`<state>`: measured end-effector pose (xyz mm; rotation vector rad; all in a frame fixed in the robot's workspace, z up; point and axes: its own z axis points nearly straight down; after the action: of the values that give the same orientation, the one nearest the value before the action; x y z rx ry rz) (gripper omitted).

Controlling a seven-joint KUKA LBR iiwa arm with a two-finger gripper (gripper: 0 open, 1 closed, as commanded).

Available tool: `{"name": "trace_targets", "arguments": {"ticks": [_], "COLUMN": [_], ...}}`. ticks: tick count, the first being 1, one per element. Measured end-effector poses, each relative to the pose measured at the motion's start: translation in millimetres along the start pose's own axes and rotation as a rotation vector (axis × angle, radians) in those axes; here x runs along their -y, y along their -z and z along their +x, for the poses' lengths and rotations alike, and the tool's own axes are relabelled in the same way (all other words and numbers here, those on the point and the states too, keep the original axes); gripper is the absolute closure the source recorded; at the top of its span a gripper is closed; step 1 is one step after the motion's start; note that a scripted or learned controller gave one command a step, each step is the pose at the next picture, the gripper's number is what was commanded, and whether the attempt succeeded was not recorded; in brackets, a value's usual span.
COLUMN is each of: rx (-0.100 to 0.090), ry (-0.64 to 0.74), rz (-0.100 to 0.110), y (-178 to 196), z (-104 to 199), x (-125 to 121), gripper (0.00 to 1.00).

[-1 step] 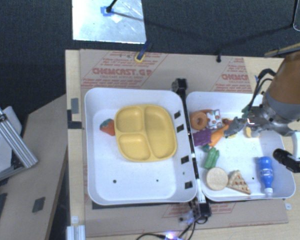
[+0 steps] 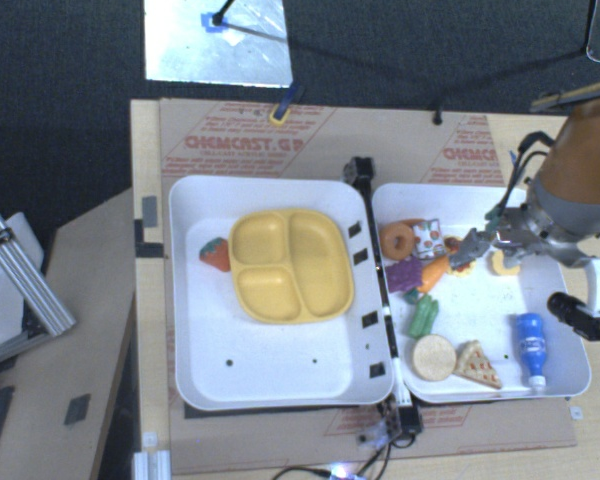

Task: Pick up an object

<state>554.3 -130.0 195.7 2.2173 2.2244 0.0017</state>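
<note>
right bin (image 2: 555, 378), perhaps crowded toys (image 2: 420, 268)

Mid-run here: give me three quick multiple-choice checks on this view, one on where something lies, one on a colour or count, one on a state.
1. Where is the strawberry?
A. in the left bin, beside the yellow tray
B. in the right bin, beside the bottle
C. on the cardboard outside both bins

2. What colour is the bottle?
A. red
B. blue
C. green

3. How does the bottle rest?
A. standing upright
B. lying on its side
C. leaning on the tray

Key:
1 A: it sits against the left edge of the yellow tray in the left bin.
2 B: blue body, white cap.
3 B: it lies flat on the floor of the right bin, cap towards the near rim.
</note>
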Motion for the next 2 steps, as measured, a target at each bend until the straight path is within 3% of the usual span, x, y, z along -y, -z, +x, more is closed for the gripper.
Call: {"name": "trace_targets", "arguments": {"ticks": [1, 2], "rx": [-0.001, -0.001], "ry": [0.0, -0.001], "rz": [0.004, -0.012], "y": [-58.8, -93.1], "z": [7.6, 8.3], "x": [-4.5, -9.2], "gripper": [0.0, 0.0]}}
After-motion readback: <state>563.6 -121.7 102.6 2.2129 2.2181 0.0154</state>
